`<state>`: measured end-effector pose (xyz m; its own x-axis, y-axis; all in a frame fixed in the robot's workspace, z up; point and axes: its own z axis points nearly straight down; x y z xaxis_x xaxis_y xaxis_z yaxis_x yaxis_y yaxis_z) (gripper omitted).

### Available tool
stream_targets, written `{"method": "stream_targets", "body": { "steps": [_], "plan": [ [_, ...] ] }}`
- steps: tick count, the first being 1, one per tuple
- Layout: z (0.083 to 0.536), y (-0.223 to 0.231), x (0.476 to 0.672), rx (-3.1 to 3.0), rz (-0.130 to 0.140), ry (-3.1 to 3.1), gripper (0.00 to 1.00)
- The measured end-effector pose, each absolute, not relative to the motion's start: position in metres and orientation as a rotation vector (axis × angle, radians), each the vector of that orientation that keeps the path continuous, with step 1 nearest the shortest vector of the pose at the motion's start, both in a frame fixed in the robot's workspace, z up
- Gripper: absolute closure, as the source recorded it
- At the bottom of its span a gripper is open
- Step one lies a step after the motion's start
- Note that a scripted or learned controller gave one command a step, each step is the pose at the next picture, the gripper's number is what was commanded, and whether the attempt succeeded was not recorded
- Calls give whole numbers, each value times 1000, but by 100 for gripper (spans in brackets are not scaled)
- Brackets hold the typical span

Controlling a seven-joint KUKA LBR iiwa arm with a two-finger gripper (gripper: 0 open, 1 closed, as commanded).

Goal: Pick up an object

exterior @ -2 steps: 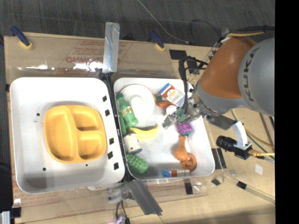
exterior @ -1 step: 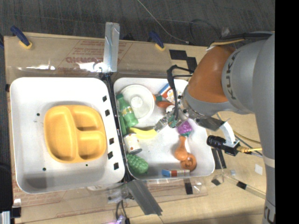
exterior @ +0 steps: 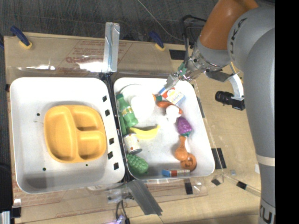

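My gripper (exterior: 174, 81) hangs over the back right corner of the right bin (exterior: 204, 125), at the end of the grey arm with the orange band (exterior: 224, 17). Its tip is right at a small white, orange and blue carton (exterior: 174, 96); I cannot tell whether they touch. An orange piece (exterior: 163, 104) and a small white cup (exterior: 172, 112) lie just below the carton. A purple grape bunch (exterior: 184, 126) sits further toward the front.
The right bin also holds a green bottle (exterior: 125, 110), a white round object (exterior: 142, 105), a banana (exterior: 147, 132), a can (exterior: 133, 144), a green bumpy object (exterior: 137, 164), an orange toy (exterior: 185, 156) and a marker (exterior: 176, 172). A yellow divided tray (exterior: 74, 132) lies in the left bin (exterior: 23, 101).
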<state>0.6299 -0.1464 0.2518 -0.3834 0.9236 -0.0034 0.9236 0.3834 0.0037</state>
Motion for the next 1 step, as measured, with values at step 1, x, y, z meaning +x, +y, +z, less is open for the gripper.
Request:
{"method": "stream_targets", "body": {
  "steps": [1],
  "plan": [
    [238,-52,632,1700,0,2646,100]
  ]
}}
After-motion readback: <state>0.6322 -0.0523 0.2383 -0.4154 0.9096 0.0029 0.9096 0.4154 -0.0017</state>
